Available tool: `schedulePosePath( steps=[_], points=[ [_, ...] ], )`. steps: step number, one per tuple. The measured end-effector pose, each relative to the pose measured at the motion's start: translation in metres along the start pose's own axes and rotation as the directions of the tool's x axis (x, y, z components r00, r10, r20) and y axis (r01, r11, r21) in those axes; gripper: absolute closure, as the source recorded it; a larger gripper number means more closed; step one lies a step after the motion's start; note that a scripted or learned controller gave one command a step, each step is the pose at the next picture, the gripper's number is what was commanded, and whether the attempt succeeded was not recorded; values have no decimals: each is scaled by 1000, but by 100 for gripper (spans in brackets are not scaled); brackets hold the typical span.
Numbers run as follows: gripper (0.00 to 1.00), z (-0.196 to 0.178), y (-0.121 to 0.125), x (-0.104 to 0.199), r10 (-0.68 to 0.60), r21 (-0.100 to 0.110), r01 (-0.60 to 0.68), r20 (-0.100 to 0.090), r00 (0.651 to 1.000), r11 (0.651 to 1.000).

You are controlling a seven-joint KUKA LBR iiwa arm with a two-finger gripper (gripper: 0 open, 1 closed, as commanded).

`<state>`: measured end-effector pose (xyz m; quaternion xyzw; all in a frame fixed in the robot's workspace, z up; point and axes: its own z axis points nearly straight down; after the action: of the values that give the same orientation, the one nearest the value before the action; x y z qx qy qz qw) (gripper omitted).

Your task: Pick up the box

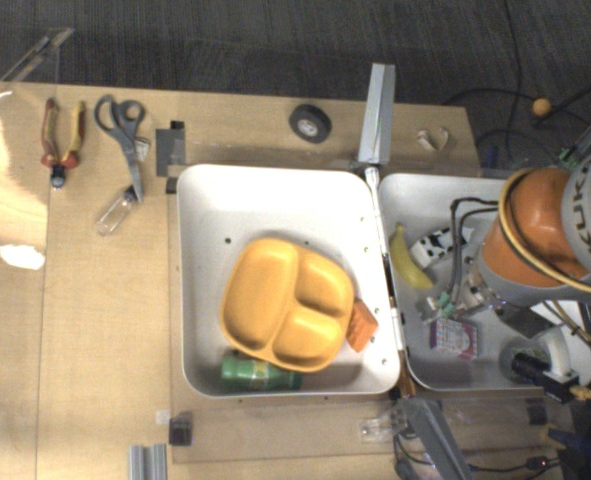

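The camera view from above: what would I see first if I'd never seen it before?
The big yellow divided plate would grab you first; it lies upside down in the left white bin, covering part of a green can, with a small orange box at its right edge. Next you'd notice the grey robot arm with its orange band leaning over the right bin, where a yellow banana lies.

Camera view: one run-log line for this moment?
arm: over right white bin | gripper: above small purple box | grasp: unconfirmed | left bin: yellow divided plate, green can
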<state>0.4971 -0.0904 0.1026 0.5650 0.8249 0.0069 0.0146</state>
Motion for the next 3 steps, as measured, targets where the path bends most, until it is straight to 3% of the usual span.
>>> schedulePosePath(
  steps=[1, 2, 3],
  points=[
    [100, -98, 23, 27, -762, 1, 762, -20, 647, 648],
    [100, -29, 67, -55, -497, 12, 497, -22, 868, 868],
    [100, -75, 63, -17, -224, 16, 225, -17, 974, 974]
  ],
)
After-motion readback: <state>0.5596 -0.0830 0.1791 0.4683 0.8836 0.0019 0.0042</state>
